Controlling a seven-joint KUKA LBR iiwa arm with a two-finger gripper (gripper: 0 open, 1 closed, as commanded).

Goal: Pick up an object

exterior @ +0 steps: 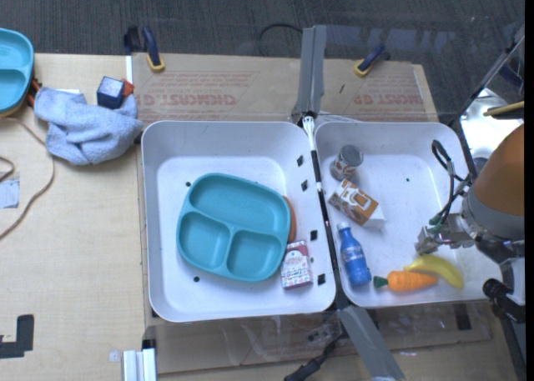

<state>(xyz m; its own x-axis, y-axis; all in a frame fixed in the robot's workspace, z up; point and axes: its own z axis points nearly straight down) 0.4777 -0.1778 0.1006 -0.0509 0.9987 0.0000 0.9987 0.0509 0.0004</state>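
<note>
My gripper (432,240) hangs low at the right side of the right bin (400,142), just above and to the left of a yellow banana (440,270). An orange carrot (406,281) lies touching the banana's left end. A blue bottle (354,257) lies near the bin's left wall. A brown and white carton (355,205) lies on its side above the bottle. Behind that stands a small grey can (348,158). Nothing shows in my gripper's grasp.
The left bin (167,204) holds a teal divided plate (234,227) and a small red and white box (296,266). On the bench to the left lie a grey cloth (86,128), a blue cube (109,91) and a teal bowl (12,67). The arm's orange band (509,175) is at the right edge.
</note>
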